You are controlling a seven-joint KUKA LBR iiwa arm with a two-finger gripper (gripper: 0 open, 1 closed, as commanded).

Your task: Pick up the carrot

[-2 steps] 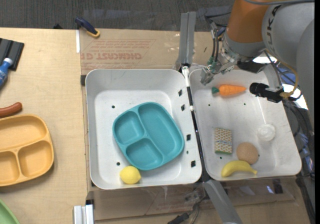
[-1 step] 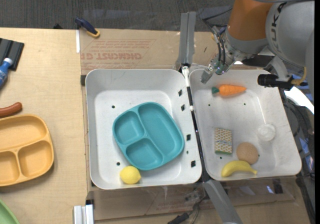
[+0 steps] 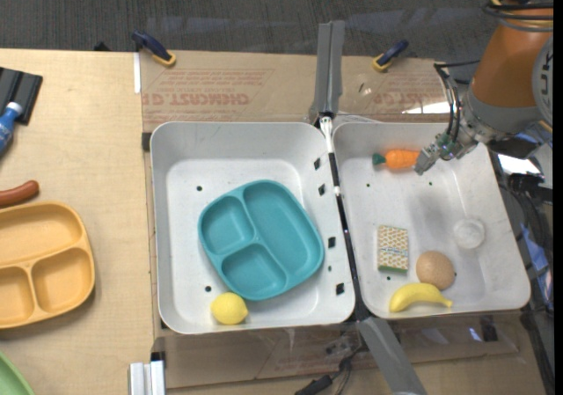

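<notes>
The carrot (image 3: 400,159) is a short orange piece with a green tip on its left end. It lies near the back wall of the right bin (image 3: 501,208). My gripper (image 3: 431,159) hangs just to the right of the carrot, close to its orange end, reaching in from the upper right under the orange band of the arm (image 3: 515,59). The fingers are small and dark against the bin, and I see nothing held between them.
In the right bin lie a cracker-like sponge (image 3: 392,248), a brown egg (image 3: 435,269), a banana (image 3: 419,298) and a clear lid (image 3: 469,232). The left bin (image 3: 176,208) holds a teal divided plate (image 3: 260,238) and a lemon (image 3: 230,308). A yellow tray (image 3: 40,266) sits at the far left.
</notes>
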